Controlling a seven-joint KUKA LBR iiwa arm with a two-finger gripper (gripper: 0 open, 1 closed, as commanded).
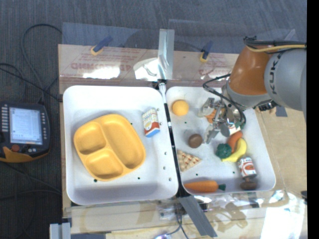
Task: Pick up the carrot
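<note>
The carrot (201, 186) lies on its side at the near edge of the right bin (264, 148), orange body pointing left and a small dark-green stub at its right end, just in front of the waffle piece (188, 160). The gripper (218, 119) hangs well apart from it, toward the far middle of the same bin, beside the orange ball (180, 107) and a brown round item (195, 140); its fingers look spread, with nothing between them. The carrot looks like a light, stiff plastic toy — smooth, tapered, likely to roll or squirt out if pinched near the tip. The thicker middle, taken across its narrow width, seems the safest hold, though the bin wall close behind leaves little room.
</note>
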